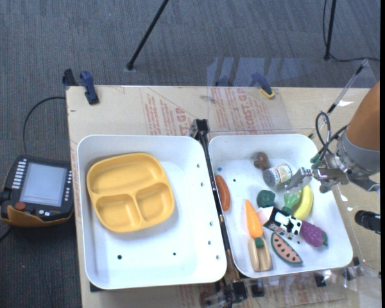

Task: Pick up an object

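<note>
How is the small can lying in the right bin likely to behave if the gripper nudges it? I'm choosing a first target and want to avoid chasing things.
The small can lies on its side, so it would probably roll when pushed. Its rounded wall may slip between fingers. The gripper hovers beside it, with the banana close by, which might stop a roll that way.

Red printing is carried on the bench board behind the two bins, set in reversed or slanted runs; individual words cannot be read with certainty. A label is borne by the small can in the right bin, but its text is too small to be read.
</note>
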Available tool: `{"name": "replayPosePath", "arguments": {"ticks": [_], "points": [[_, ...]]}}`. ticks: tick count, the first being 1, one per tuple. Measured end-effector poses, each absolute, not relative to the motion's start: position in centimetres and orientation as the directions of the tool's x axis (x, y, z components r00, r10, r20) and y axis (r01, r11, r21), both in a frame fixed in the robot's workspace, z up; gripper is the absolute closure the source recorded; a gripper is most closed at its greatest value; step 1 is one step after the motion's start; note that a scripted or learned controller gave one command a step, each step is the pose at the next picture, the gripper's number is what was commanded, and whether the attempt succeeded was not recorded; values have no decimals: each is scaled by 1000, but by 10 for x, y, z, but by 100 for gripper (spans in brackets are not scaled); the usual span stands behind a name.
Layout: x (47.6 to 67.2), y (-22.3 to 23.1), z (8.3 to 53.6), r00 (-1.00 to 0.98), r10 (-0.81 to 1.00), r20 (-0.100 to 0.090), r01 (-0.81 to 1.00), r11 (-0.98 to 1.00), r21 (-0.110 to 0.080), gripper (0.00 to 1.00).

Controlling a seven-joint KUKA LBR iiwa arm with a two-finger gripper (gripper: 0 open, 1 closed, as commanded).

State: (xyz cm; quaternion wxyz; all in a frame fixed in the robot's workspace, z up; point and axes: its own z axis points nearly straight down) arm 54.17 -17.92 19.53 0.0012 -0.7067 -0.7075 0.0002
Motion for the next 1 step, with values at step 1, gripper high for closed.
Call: {"name": "replayPosePath", "arguments": {"ticks": [1], "points": [[529,-117,96,188,982,11,982,-188,15,0]]}}
